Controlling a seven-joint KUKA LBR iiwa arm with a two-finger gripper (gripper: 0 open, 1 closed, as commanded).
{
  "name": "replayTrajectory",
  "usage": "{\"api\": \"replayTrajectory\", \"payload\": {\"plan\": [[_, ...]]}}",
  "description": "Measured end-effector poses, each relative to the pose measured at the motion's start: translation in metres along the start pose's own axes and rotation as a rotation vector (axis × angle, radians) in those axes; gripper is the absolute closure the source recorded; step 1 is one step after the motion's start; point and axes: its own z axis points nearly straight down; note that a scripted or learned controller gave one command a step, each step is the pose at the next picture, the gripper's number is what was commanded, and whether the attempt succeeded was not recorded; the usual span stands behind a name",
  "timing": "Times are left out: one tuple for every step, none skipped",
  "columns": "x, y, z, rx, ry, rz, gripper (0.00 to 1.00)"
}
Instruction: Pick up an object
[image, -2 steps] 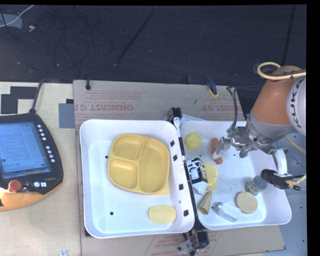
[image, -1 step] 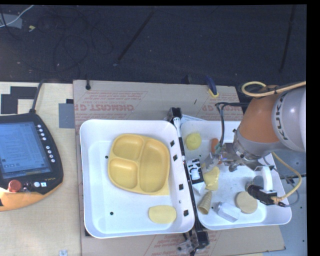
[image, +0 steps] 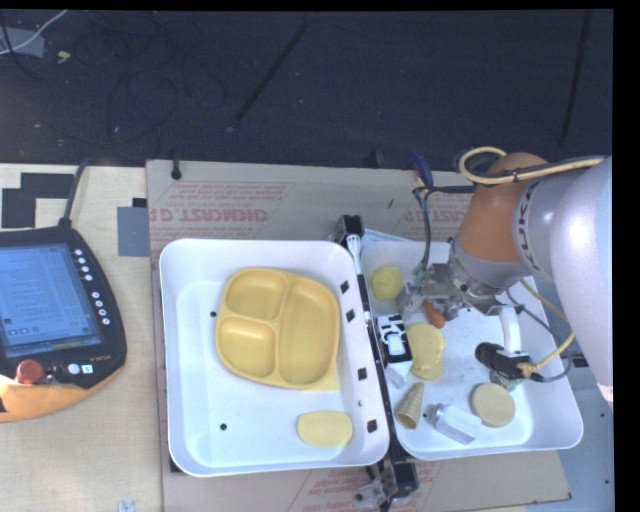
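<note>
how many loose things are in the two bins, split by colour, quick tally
Yellow: 4 (yellow divided plastic plate, yellow flat oval piece, small yellow ball, pale yellow block)
Tan: 2 (tan cone, tan round disc)
Orange-red: 1 (small orange-red piece)
Silver-grey: 1 (small silver-grey cylinder)
Total: 8
</note>
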Motion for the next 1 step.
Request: {"api": "replayTrajectory", "payload": {"plan": [[0.0279, -0.0445, -0.0045, 0.007, 0.004, 0.003, 0.0]]}}
